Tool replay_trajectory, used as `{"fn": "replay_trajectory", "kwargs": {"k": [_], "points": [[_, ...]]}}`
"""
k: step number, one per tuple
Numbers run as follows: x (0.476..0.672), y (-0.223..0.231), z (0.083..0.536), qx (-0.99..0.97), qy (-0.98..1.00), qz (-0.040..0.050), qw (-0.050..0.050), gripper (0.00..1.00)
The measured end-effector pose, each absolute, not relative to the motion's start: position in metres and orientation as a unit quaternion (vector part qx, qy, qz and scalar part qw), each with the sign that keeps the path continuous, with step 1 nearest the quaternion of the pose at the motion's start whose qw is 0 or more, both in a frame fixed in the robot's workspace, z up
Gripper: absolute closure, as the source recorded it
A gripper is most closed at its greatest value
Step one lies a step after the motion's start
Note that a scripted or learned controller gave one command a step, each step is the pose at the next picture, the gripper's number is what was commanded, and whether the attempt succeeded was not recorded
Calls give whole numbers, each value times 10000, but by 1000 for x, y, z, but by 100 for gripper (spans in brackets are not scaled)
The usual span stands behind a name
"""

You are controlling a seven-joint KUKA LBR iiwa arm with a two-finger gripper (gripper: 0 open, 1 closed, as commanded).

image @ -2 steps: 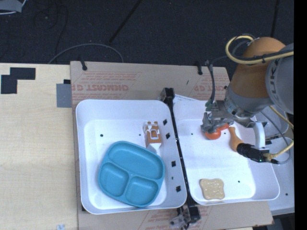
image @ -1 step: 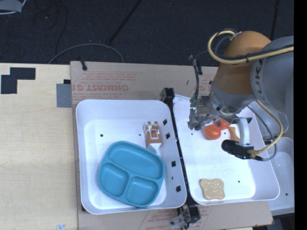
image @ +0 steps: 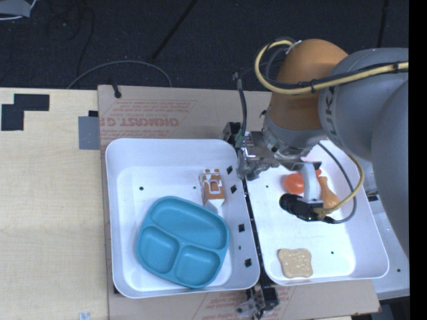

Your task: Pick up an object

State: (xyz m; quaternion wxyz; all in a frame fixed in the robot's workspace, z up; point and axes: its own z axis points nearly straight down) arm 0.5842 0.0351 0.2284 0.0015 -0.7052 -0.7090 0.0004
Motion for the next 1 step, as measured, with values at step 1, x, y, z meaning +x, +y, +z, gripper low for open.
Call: {"fn": "replay_trajectory", "kwargs": {"k": [1], "points": [[595, 84, 218, -7054, -7088, 8, 13, 100]]}}
